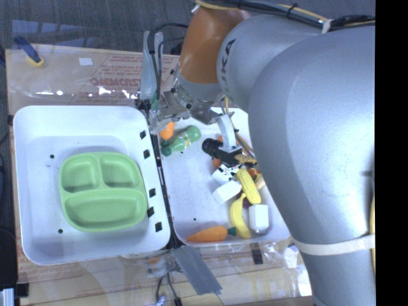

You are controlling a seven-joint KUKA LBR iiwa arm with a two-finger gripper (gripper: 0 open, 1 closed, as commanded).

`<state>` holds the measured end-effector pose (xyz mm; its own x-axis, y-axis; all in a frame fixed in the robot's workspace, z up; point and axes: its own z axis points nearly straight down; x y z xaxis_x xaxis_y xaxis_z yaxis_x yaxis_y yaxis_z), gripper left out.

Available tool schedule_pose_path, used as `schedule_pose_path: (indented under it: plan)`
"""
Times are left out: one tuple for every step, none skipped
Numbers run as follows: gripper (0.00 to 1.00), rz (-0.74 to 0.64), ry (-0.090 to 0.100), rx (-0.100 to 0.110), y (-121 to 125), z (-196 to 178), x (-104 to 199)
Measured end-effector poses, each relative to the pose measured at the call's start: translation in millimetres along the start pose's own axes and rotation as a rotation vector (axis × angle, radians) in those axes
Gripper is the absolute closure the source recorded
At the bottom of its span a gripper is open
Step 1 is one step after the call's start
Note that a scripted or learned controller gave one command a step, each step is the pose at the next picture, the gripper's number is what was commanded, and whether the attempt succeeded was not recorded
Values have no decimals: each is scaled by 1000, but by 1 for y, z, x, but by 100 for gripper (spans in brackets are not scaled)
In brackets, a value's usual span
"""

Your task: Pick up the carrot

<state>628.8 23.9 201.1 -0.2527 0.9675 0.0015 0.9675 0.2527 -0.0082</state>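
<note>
The arm [299, 107] spans the right bin [191, 196]. The gripper [164, 110] sits at that bin's far-left corner; its opening cannot be told. The carrot [207, 234] lies well apart, against the near wall, beside a banana [238, 217].

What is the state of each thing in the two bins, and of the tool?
carrot: lying flat by the near wall of the right bin, not gripped.
green tray: flat in the left bin, compartments bare.
green bottle: lying on its side.
bananas: lying among other items at the right.
tool: low at the far left corner of the right bin, above a small orange item; grip unclear.
</note>
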Motion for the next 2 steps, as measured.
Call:
schedule_pose_path:
  plan:
    - [100,-103,-1,-4,-56,11,6]
    - [100,253,1,-3,-120,-4,-35]
